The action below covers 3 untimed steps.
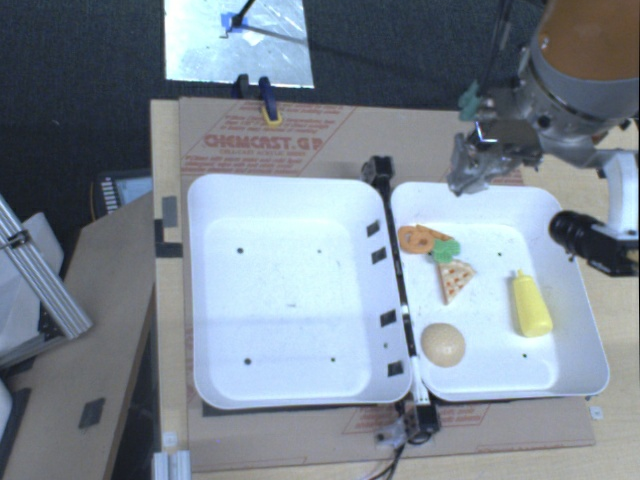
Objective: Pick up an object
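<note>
Gripper (470, 180) hangs over the far rim of the right bin (575, 298); whether it is open or closed, I cannot tell (too blurred). Inside lie a yellow bottle (531, 306), pizza slice (456, 280), round bun (443, 345) and orange toy (424, 237).

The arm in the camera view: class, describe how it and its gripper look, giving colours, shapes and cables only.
The grey robot arm is thick and rounded, with a broad orange band above the wrist. Thin dark cables run down its side towards the wrist. At its end sits a small grey metal gripper, blocky and angular, with a small green part on the mount above it.
</note>
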Each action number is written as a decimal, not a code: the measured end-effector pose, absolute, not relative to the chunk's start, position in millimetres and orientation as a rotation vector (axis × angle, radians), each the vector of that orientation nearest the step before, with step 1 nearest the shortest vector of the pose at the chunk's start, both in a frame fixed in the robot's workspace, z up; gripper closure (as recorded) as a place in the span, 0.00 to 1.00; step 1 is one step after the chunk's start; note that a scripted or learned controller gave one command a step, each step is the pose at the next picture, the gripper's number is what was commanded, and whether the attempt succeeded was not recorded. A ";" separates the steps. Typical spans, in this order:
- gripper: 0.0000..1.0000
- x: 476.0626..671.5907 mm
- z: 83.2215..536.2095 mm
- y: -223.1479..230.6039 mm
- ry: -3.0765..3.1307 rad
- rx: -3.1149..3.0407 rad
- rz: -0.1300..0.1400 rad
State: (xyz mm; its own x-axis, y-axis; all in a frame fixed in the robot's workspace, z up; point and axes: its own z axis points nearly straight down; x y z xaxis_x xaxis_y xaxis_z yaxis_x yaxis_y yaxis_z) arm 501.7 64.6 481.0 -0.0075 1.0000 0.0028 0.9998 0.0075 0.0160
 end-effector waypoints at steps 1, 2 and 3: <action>1.00 486.2 485.6 99.4 2.228 2.213 0.005; 1.00 486.5 441.4 145.9 2.229 2.214 0.001; 1.00 486.7 540.9 136.8 2.223 2.212 0.018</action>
State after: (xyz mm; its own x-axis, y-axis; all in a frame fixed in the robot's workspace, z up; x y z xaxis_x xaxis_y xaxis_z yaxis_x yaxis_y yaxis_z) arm 486.7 136.8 540.9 -0.0049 1.0000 0.0039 0.9999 0.0048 0.0124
